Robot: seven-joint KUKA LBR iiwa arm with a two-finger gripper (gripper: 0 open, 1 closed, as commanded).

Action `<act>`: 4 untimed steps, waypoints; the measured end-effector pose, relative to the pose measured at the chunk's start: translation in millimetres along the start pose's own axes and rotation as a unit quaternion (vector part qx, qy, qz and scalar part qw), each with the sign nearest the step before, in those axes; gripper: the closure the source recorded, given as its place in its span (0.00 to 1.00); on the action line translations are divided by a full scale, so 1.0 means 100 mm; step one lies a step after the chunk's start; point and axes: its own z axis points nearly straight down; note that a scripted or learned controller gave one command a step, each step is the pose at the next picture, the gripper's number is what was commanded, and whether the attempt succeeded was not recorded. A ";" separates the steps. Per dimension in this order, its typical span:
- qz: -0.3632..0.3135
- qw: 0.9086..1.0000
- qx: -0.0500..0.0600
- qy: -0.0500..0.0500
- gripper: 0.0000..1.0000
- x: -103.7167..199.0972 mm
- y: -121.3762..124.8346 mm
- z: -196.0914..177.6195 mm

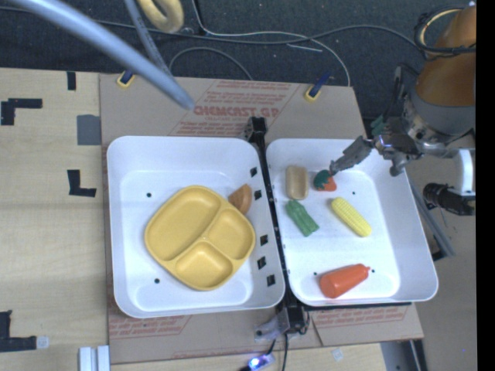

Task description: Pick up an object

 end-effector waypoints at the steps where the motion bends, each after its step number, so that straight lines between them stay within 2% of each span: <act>1: -0.001 1.000 -0.005 -0.001 0.00 0.00 0.02 -0.06; 2: 0.000 1.000 -0.003 -0.001 0.00 -0.09 0.04 0.51; 3: -0.001 1.000 -0.003 -0.001 0.00 -0.12 -0.05 1.00; 4: -0.001 1.000 -0.003 -0.001 0.00 -0.03 -0.02 1.50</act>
